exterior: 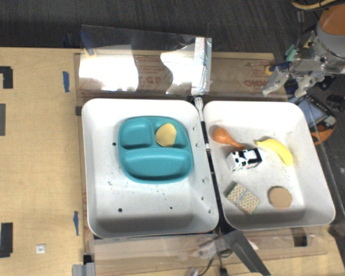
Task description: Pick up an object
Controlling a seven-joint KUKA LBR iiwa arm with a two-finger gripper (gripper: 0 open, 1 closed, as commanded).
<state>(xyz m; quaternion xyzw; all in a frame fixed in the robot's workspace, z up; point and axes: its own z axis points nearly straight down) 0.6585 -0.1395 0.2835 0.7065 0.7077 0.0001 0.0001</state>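
Note:
The right bin (310, 211) holds an orange carrot-like piece (224, 135), a yellow banana (277, 150), a black-and-white cow toy (244, 158), a patterned square pad (242, 198) and a round brown disc (280, 197). In the left bin (98, 171) a teal divided plate (155, 154) carries a yellow oval object (165, 134) in its upper right compartment. My gripper (287, 88) hovers above the far rim of the right bin, beyond all the objects. Its fingers are spread open with nothing between them.
A clear plastic sheet (144, 68) stands behind the left bin. Cables and the arm's orange-banded wrist (336, 19) crowd the upper right corner. A ridge (210, 165) separates the two bins. Tan bench surface (29, 154) extends to the left.

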